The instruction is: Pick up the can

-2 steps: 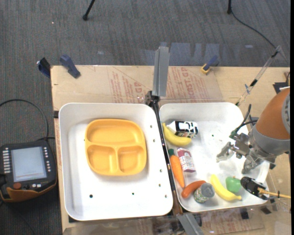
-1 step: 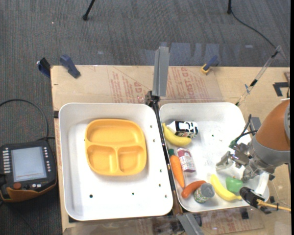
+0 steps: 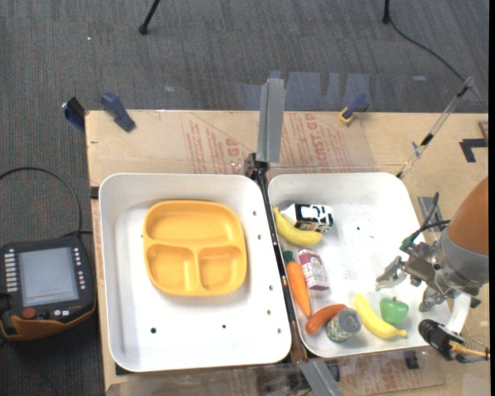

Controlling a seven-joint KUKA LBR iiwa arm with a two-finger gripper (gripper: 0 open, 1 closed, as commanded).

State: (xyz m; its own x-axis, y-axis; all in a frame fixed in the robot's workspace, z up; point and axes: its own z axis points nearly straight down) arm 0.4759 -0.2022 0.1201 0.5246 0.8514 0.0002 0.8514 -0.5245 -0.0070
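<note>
In the lower middle of the frame the can [image 3: 343, 325] stands wedged between an orange carrot [image 3: 324, 318] and a yellow banana [image 3: 376, 317]; a descent could snag either neighbour instead; at the right edge the pincer [image 3: 417, 283] hovers over a green pepper [image 3: 393, 310], whether open or closed I cannot tell.

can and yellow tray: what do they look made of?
Can: looks like metal, dull grey top with a greenish label; it is small in view, so plastic is possible. Yellow tray: probably moulded plastic, smooth with a slight sheen, one uniform colour and rounded compartment walls.
</note>
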